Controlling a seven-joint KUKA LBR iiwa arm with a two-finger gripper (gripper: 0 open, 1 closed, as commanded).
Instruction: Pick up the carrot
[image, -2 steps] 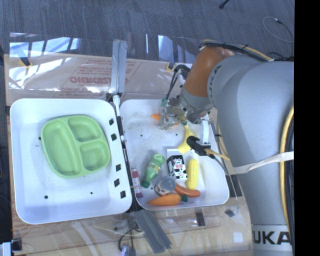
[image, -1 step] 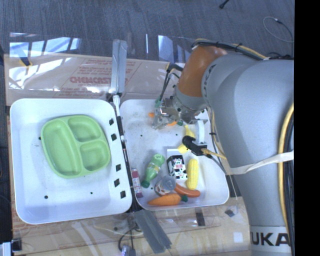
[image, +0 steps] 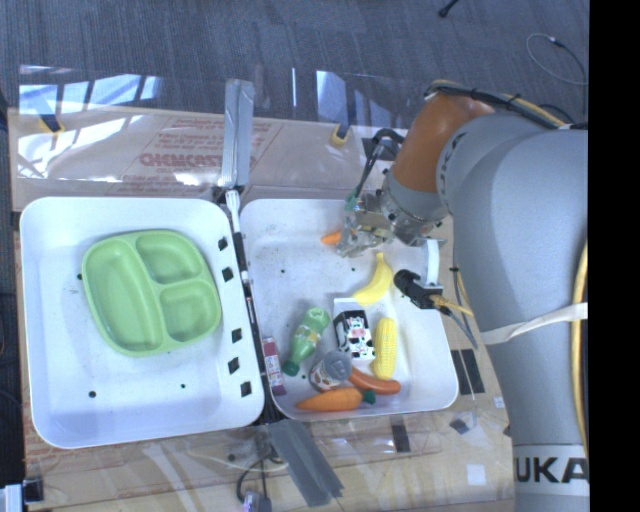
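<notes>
Two white bins: carrot (image: 329, 401) lies at the right bin's near edge, well apart from the jaws (image: 357, 238), whose opening I cannot tell.

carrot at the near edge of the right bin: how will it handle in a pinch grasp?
The carrot looks like a smooth, tapered plastic toy: probably rigid and light, and may slip toward its thin end. Lying on its side against the hot dog and bin wall, it could roll if nudged.

plate (image: 150, 290) in left bin (image: 40, 400) | carrot (image: 330, 401) at right bin's (image: 290, 225) 6 o'clock | banana (image: 375, 283) at 3 | tool (image: 358, 240) at 12
</notes>
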